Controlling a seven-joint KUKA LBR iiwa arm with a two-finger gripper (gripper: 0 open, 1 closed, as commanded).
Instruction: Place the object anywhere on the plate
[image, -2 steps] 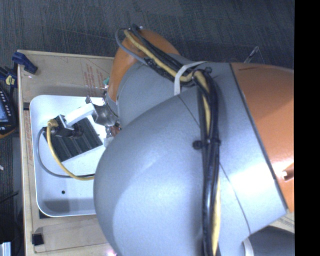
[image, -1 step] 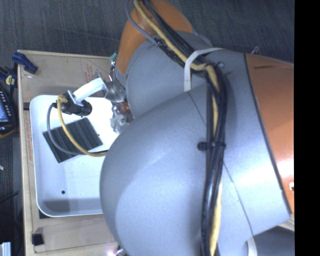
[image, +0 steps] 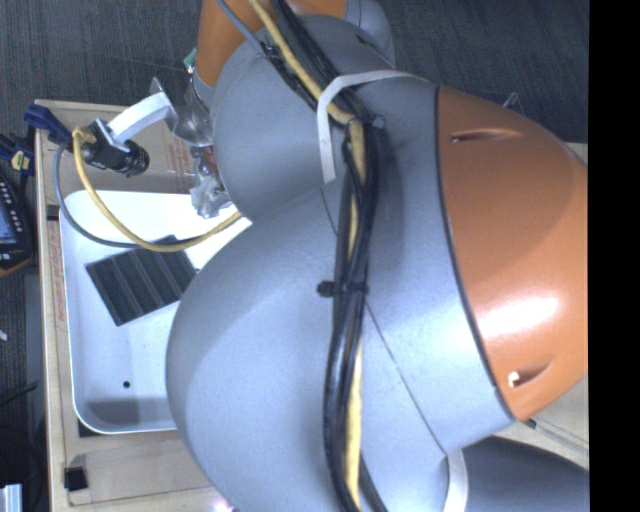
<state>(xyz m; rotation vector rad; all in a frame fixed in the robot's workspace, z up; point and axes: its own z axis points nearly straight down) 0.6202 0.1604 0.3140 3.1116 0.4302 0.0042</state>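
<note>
The grey arm (image: 330, 300) with its orange band (image: 520, 250) fills most of the camera view and hides the right bin. A metal part that looks like my gripper (image: 206, 192) pokes out from behind the arm, over the far edge of the left white bin (image: 100, 400). A dark ribbed rectangular object (image: 140, 283) lies flat in that bin, below and left of the gripper and apart from it. The arm covers its right end.
A yellow cable (image: 110, 225) loops over the bin's far left part from a black connector (image: 112, 156) and a white bracket (image: 140, 115). A small dark speck (image: 127, 384) lies on the bin floor. The wooden bench edge (image: 110, 460) frames the bin.
</note>
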